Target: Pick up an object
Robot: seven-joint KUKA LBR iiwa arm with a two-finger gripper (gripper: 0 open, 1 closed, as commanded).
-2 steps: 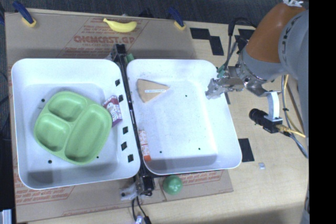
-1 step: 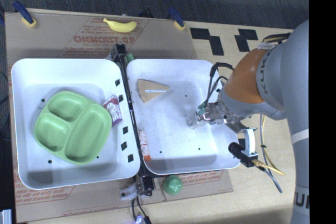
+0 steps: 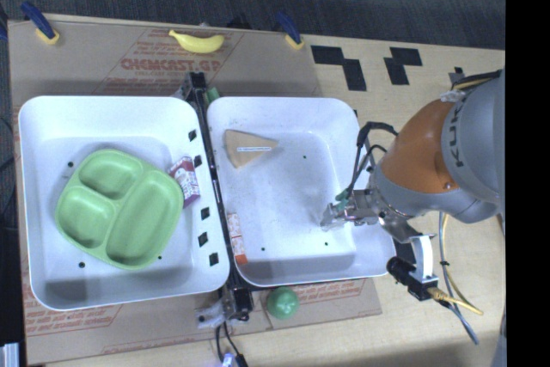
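Observation:
In the right bin (image 3: 284, 266), a tan wedge-shaped piece (image 3: 247, 148) lies near the far left corner. A small orange and white item (image 3: 235, 238) rests against that bin's left wall near the front. My gripper (image 3: 338, 215) is low over the right side of this bin, close to its right wall, well apart from both objects. The grey arm with its orange band (image 3: 417, 159) reaches in from the right. The left bin (image 3: 51, 125) holds a green divided plate (image 3: 119, 206), and a dark red packet (image 3: 184, 177) sits at the plate's right edge.
A yellow banana (image 3: 196, 39) lies on the cardboard beyond the bins. A green ball (image 3: 281, 302) sits on the bench in front of the right bin. Blue clamps (image 3: 39, 21) hold the cardboard's far edge. Cables (image 3: 451, 292) trail at the lower right.

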